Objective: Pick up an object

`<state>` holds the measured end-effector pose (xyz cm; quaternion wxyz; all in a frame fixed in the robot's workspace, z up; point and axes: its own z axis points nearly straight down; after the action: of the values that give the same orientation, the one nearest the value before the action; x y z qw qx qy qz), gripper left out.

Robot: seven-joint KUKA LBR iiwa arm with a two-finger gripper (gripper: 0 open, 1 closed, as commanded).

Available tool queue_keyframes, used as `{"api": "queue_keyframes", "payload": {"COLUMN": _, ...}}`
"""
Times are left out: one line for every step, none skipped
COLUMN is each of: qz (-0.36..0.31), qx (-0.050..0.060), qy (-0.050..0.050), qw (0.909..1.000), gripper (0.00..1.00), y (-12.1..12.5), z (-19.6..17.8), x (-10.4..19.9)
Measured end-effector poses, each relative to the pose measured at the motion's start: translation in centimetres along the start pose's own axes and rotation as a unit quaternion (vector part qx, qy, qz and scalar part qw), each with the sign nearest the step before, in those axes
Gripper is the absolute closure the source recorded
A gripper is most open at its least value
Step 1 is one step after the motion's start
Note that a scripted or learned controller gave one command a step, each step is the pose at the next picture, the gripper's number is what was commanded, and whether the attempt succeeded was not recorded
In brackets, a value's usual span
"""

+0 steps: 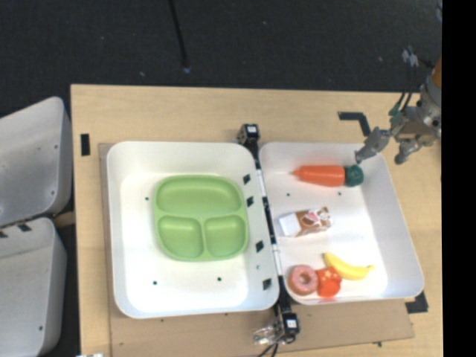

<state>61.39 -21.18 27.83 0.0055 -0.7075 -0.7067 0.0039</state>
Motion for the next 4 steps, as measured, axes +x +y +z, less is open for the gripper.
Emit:
{"api": "queue_keyframes", "payload": {"qz": -0.001, "qx": -0.005, "qy": -0.001, "qw": 1.0000, "gripper": 0.00, "y": 0.2, "z": -0.6, "x": 0.1}}
{"api": "queue_keyframes", "payload": {"qz": -0.001, "qx": -0.003, "qy": -0.002, "qw": 1.0000, "gripper": 0.00, "y": 0.4, "z": 3.9, "x": 0.1}}
{"api": "queue_keyframes", "payload": {"qz": 0.000, "qx": -0.003, "qy": -0.001, "qw": 1.0000, "gripper": 0.00, "y": 0.9, "z": 8.5, "x": -0.1}}
{"api": "queue_keyframes", "payload": {"qz": 0.000, "qx": -0.002, "qy": -0.001, "qw": 1.0000, "gripper": 0.00, "y": 0.3, "z": 15.1, "x": -0.4}}
